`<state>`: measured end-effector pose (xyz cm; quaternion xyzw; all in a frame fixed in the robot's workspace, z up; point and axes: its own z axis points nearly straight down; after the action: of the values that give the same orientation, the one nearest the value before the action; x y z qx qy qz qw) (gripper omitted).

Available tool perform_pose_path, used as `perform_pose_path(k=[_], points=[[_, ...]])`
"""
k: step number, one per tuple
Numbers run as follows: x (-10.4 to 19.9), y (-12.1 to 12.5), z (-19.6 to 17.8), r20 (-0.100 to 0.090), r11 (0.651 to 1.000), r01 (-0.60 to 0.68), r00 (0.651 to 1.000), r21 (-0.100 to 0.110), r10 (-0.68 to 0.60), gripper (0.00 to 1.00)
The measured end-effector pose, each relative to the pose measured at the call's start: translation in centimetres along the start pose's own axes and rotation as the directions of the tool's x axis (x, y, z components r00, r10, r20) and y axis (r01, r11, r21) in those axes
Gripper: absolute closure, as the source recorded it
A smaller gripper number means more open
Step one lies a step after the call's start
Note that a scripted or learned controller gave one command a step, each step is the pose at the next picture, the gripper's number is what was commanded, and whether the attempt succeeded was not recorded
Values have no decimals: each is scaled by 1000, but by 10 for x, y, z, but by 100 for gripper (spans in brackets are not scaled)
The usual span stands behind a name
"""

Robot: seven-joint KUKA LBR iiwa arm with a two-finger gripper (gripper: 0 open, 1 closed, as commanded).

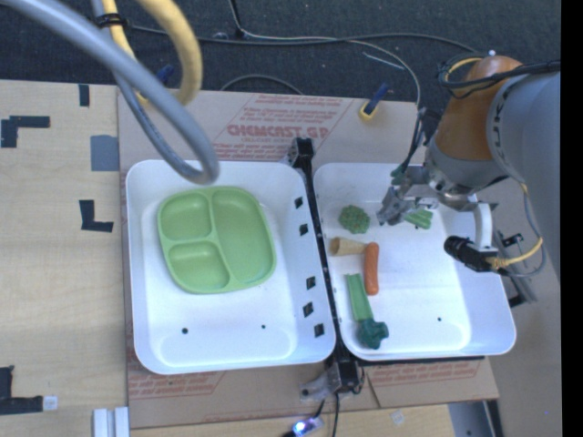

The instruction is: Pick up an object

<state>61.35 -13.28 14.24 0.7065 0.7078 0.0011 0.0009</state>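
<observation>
My gripper (397, 206) hangs low over the back half of the right bin (474, 330), reaching in from the right. A small light-green piece (421, 218) lies right against its right side; whether it is gripped cannot be seen. A green broccoli floret (354, 218) sits just left of the gripper. In front of the floret lie a tan cone (345, 246) and an orange carrot (372, 269). Nearer the front edge is a green stalk (356, 297) ending in a dark green head (373, 334).
The left bin (155, 335) holds a green divided plate (216, 239). A black divider (314, 262) runs between the bins. A grey hose (155, 116) and a yellow hose (178, 35) arch over the back left. Cables trail behind the bins.
</observation>
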Motion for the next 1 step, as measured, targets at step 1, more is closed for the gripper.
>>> perform_pose_path(k=[1], points=[[5,3,-43,0,1000,1,1000,0,-1,100]])
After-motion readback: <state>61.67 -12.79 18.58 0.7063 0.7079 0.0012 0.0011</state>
